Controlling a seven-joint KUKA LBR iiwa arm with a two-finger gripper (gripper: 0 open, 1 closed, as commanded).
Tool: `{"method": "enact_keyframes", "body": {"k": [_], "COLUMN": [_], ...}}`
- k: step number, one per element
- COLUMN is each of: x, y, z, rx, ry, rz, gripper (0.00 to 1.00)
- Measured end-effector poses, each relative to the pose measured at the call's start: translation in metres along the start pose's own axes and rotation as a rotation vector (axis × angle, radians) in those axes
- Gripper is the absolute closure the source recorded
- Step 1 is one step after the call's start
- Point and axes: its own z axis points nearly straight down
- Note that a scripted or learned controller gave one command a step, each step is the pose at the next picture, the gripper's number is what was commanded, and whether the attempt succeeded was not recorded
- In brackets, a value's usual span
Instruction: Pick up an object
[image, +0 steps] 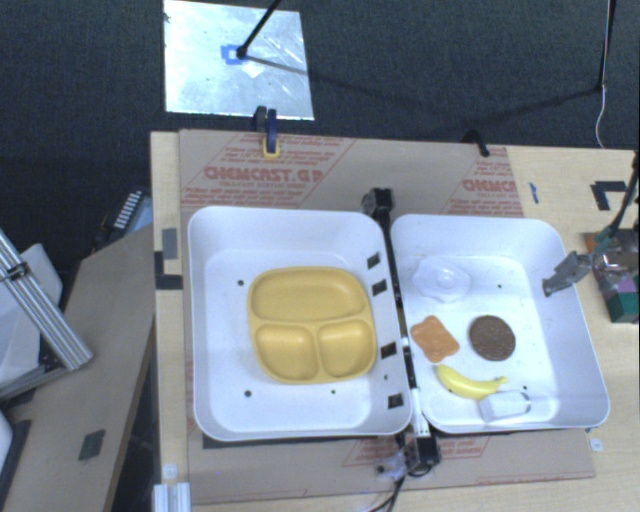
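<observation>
One banana (470, 382) lower-left of gripper (562, 274), well apart.

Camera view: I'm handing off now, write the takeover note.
Gripper: at the right bin's right rim, nothing seen in it; whether it is open or shut cannot be told.
Right bin holds a banana, an orange piece, a brown disc, a clear lid-like piece and a white block.
Left bin holds a yellow divided tray.
Done: nothing lifted.
Left: choose one object, grasp, raise.
</observation>
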Motion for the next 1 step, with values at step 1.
{"method": "enact_keyframes", "body": {"k": [1], "x": [0.0029], "y": [-0.0030], "z": [0.0620], "rx": [0.005], "ry": [0.002], "rz": [0.002], "gripper": [0.00]}}
